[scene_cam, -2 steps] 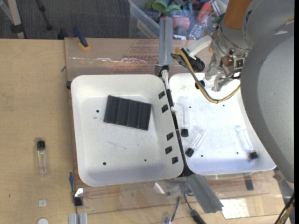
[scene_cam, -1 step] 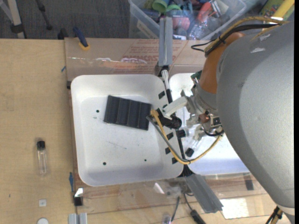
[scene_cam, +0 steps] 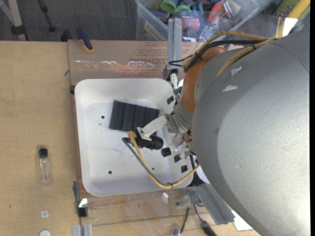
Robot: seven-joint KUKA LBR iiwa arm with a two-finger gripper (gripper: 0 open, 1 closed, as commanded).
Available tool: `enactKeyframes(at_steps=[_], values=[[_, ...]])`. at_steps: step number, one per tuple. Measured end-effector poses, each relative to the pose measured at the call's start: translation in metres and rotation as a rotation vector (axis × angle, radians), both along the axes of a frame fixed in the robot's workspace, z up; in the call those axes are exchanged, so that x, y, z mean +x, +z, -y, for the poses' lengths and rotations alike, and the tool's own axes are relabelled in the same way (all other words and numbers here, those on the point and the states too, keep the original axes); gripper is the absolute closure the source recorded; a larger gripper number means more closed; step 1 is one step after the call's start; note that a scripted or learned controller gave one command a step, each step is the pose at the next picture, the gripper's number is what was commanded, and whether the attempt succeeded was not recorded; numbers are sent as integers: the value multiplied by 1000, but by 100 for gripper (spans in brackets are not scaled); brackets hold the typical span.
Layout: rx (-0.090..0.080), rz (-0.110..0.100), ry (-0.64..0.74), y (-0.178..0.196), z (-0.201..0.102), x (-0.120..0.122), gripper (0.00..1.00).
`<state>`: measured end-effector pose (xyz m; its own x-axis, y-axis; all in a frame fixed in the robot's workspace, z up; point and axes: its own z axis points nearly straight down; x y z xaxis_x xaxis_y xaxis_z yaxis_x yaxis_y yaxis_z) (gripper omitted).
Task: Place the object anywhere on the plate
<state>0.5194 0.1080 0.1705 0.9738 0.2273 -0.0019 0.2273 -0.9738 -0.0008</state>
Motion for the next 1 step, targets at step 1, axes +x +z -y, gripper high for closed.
enactKeyframes(at_steps=[1], values=[[0,3,-31,16,-64,93,100]])
